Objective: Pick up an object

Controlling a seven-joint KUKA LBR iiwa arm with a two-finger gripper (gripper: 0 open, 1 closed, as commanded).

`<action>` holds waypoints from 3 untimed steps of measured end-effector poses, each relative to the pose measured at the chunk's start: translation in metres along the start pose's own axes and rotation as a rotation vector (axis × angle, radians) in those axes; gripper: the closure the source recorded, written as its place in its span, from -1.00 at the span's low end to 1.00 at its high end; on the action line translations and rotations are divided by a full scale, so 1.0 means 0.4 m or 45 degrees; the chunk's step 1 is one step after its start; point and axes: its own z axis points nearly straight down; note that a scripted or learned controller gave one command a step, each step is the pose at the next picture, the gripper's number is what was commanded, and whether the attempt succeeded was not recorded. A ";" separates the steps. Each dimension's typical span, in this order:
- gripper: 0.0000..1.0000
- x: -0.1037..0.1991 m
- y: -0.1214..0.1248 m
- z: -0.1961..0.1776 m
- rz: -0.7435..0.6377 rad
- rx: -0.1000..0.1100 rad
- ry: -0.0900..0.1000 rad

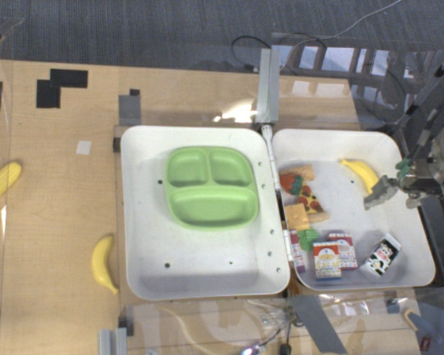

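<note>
The banana [360, 174] lies in the right bin [422, 272], just left of the end effector [394, 191], whose fingers stand spread and empty; no object is lifted yet.

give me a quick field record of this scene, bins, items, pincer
left bin: holds a green divided plate
right bin: banana, small cartons, black and white carton, mixed toy food
bench outside bins: two bananas
pincer: at the right bin's right edge, beside the banana, holding nothing visible
task state: nothing picked up yet
</note>
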 end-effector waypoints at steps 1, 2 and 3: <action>-1.00 -0.049 0.285 0.206 0.100 0.002 0.001; -1.00 -0.097 0.383 0.066 -0.275 -0.007 -0.002; -1.00 -0.164 0.306 0.446 -0.348 -0.005 -0.001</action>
